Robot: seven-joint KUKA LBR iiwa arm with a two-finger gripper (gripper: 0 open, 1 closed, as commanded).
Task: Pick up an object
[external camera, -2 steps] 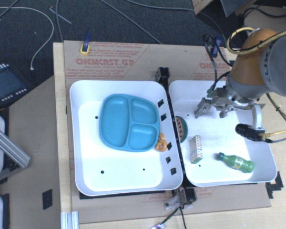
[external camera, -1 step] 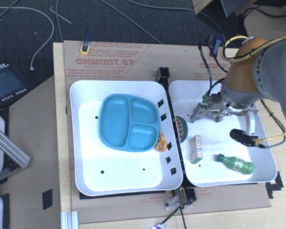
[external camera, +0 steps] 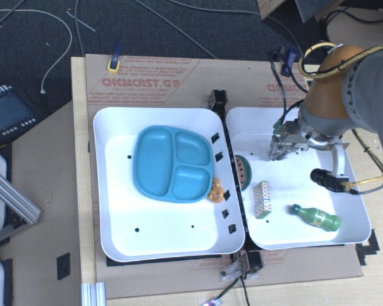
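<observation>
**Operator:** Report the position of the tool.

**Technician:** The tool (external camera: 282,146) is over the upper part of the right bin (external camera: 293,171), right of centre in the frame. It hangs from the grey arm (external camera: 367,88), which enters from the right edge. The orange band (external camera: 329,91) sits directly above the wrist.

**Operator:** State of the tool?

**Technician:** I cannot tell how far it is open, because the wrist housing covers it from this angle. Nothing is visibly held in it.

**Operator:** List the objects in the right bin.

**Technician:** There are three.
1. A green bottle (external camera: 316,217) lies on its side in the lower right corner, with its cap pointing left.
2. A grey patterned block (external camera: 262,199) lies lower centre, left of the bottle and apart from it.
3. A dark green rounded item (external camera: 243,172) rests against the bin's left wall, just above the block.

All three lie below the tool in the frame, and none touches it.

**Operator:** And the left bin?

**Technician:** The left bin (external camera: 159,228) holds a blue divided plate (external camera: 172,164) with three compartments, placed in the upper centre. A small orange piece (external camera: 215,190) lies at the plate's lower right edge, close to the bin's right wall. I cannot tell whether it touches the plate.

**Operator:** Support surface?

**Technician:** Both bins stand side by side on the table (external camera: 153,75), which carries red printed lettering along its upper edge.
</observation>
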